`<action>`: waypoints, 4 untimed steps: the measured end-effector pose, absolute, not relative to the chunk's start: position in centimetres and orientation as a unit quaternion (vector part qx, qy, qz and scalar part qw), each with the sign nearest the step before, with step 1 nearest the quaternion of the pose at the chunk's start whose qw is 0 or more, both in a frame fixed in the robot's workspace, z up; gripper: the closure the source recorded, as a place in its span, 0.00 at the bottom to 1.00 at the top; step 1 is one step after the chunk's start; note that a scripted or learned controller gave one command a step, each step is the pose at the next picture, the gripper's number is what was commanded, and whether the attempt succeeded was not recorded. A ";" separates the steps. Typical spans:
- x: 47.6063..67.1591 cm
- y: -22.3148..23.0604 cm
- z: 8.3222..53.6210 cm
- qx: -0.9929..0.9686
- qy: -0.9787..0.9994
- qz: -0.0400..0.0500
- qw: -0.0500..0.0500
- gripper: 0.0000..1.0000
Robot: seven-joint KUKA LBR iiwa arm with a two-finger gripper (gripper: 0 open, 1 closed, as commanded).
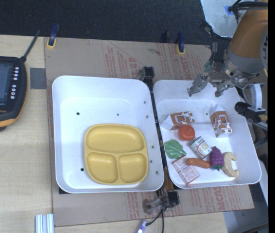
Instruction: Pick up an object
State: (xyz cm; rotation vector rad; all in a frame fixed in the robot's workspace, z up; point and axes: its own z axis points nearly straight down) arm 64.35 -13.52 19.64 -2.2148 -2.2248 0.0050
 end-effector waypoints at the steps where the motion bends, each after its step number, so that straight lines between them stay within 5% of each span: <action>1: 60.1 -10.9 11.0 -0.706 -0.708 -0.003 -0.004 0.00; 2: 57.3 -12.1 10.4 -0.705 -0.709 -0.011 -0.011 0.00; 3: 59.4 -11.8 10.4 -0.704 -0.710 -0.007 -0.005 0.00; 4: 59.7 -12.0 11.8 -0.704 -0.710 -0.009 -0.009 1.00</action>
